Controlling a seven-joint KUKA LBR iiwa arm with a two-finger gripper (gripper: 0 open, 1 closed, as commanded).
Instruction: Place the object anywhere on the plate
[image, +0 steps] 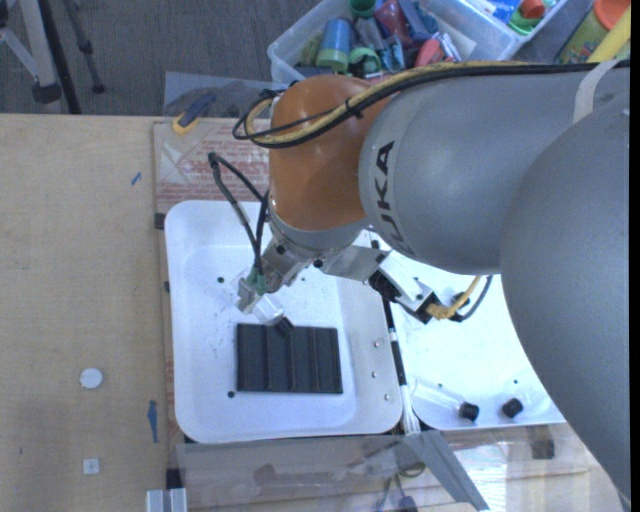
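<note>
A dark ribbed rectangular plate (288, 358) lies flat in the left white bin (190, 300), toward its front. My gripper (262, 302) hangs from the orange-banded wrist just above the plate's far left edge. Something small and greenish (257, 283) shows at the gripper, but I cannot tell what it is or whether it is held. A small dark piece (283, 325) sits at the plate's far edge, right under the gripper. The arm's body hides the back of the bin.
The right bin (470, 370) holds two small dark objects (467, 410) (511, 407) near its front. A clear tub of colourful toys (400, 35) stands behind the bins. Bare wooden bench lies to the left.
</note>
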